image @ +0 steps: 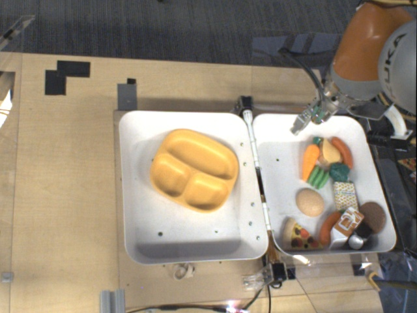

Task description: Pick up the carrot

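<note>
Carrot (310,162): orange, tapered, green top at its upper end near the claw; lies in the right bin (283,194), upper part of the toy pile, long axis running roughly up-and-down the camera view with a slight lean, blunt leafy end toward the claw, point away from it. Claw (305,120): hangs over the bin's upper rim area, above and a touch left of the carrot as the camera sees it, near but apart, nothing between its tips; whether the tips are spread or closed cannot be told at this size. Relation governing the approach: the carrot lies down-view of the claw, just to its right, so a short travel along the carrot's own length would bring the claw over its middle; a grasp across the narrow width seems the fitting one. Neighbours, relative to the claw: a pale wedge and red sausage (343,150) just right of the carrot, touching or nearly so; a green ribbed piece (317,177) at its far tip; a tan round bun (310,202) beyond that. Crowding on the right flank is the likely hazard. Left bin (137,175): well left of the claw, holding a yellow divided tray (193,168).
</note>
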`<action>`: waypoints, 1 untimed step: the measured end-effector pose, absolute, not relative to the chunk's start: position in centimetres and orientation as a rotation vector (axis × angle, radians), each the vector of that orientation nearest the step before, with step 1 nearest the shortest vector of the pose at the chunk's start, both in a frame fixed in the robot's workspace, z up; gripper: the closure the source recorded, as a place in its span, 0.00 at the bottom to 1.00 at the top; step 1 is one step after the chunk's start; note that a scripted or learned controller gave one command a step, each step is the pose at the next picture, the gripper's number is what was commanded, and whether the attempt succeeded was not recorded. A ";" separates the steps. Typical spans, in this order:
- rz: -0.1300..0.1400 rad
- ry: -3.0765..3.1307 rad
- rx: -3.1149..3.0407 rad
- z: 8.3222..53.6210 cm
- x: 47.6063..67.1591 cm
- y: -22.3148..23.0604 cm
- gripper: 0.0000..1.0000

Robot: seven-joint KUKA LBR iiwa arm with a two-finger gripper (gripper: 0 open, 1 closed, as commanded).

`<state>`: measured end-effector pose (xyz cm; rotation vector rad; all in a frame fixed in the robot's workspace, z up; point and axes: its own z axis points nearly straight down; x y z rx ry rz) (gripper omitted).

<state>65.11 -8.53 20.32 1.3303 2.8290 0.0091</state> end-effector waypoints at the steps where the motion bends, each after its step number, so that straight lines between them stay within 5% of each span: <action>1: 0.006 2.832 1.333 20.1 65.0 -8.6 0.00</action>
